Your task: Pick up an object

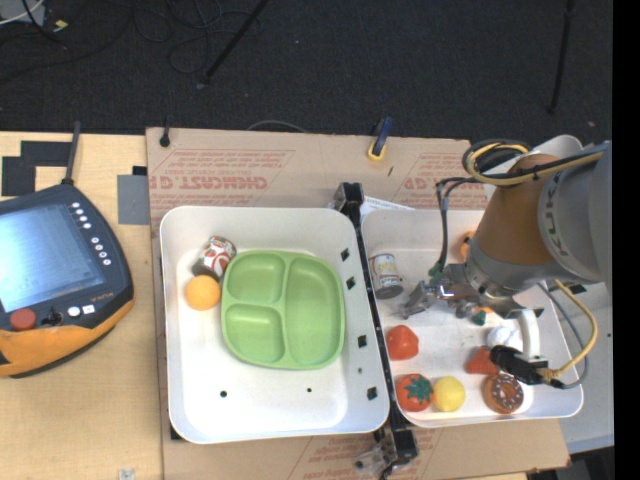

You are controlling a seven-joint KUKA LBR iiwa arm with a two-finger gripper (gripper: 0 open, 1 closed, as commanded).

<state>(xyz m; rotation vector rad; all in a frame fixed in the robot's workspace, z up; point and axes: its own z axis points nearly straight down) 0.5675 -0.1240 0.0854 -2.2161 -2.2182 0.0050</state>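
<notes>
My gripper (pixel 432 295) hangs low over the middle of the right bin (pixel 420 230), with the grey arm and its orange band reaching in from the right. A small grey can (pixel 386 274) stands just left of the gripper, close to it but apart. Slightly below and left of the gripper lies a red pepper-like piece (pixel 402 342). Along the bin's front edge sit a red tomato with a green top (pixel 415 391), a yellow lemon (pixel 450 394) and a brown donut (pixel 503 395). Nothing shows held in the gripper.
The left bin (pixel 190 368) holds a green divided plate (pixel 282 309), an orange ball (pixel 202 293) and a small red and white can (pixel 216 256). A black divider (pixel 366 308) runs between the bins. A tablet-like pendant (pixel 55 268) lies at the far left.
</notes>
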